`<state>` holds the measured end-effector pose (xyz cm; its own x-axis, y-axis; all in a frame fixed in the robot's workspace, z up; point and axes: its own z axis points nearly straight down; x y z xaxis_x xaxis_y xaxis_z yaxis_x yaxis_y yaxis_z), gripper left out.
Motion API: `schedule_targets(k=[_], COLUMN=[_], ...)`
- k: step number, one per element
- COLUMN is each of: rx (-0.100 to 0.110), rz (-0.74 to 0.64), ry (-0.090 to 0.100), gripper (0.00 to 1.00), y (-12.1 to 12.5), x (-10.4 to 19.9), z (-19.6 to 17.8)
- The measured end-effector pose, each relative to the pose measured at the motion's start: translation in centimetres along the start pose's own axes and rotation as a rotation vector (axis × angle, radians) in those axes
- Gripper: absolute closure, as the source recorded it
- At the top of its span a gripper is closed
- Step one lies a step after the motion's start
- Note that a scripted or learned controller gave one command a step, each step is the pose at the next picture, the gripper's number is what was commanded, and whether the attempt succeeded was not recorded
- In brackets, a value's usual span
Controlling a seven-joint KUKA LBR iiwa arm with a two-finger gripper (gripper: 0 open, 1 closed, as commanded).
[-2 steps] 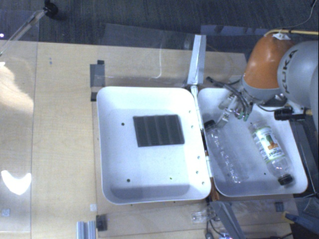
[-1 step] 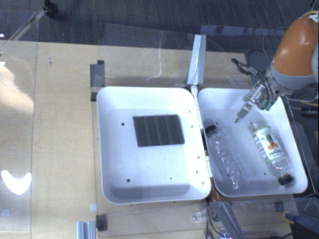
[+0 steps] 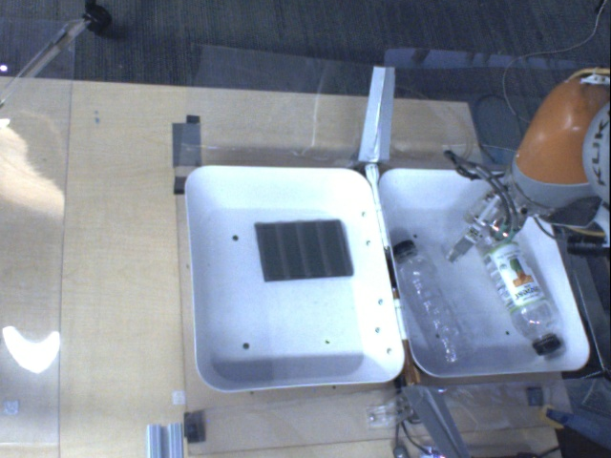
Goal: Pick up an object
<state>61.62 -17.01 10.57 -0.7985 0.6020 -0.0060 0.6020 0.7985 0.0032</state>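
Pale wooden bench [image 3: 105,284] filled most of the frame, with dark carpeted floor [image 3: 286,8] running along the top edge and a glare of light at the far left. Two shallow white bins sat side by side near the middle. At centre lay the left bin [image 3: 215,351], which held a dark ribbed rectangular pad [image 3: 304,250] lying flat in its upper middle. Toward the right of the frame, the right bin [image 3: 420,194] touched it along a shared edge, where a metal strip [image 3: 377,117] rose toward the top of the frame. Two clear plastic bottles lay on their sides in the right bin. One, the unlabelled bottle [image 3: 427,299], stretched along the bin's left part with its black cap toward the upper left. The other, the labelled bottle [image 3: 518,289], lay in the right part with its black cap toward the lower right and an orange-and-green label around its middle. From the right edge came the arm [image 3: 563,146], its orange band showing at the upper right, and the gripper [image 3: 482,232] hung over the upper right part of the bin, just beside the upper end of the labelled bottle. Whether its pincer was wide or narrow could not be told, and nothing was seen held between them.
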Motion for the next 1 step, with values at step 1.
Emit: schedule_targets(k=[1], rx=[-0.001], rz=[0.077], ry=[-0.003], gripper=[0.0], y=[-3.34], x=[-1.36], z=[-0.48])
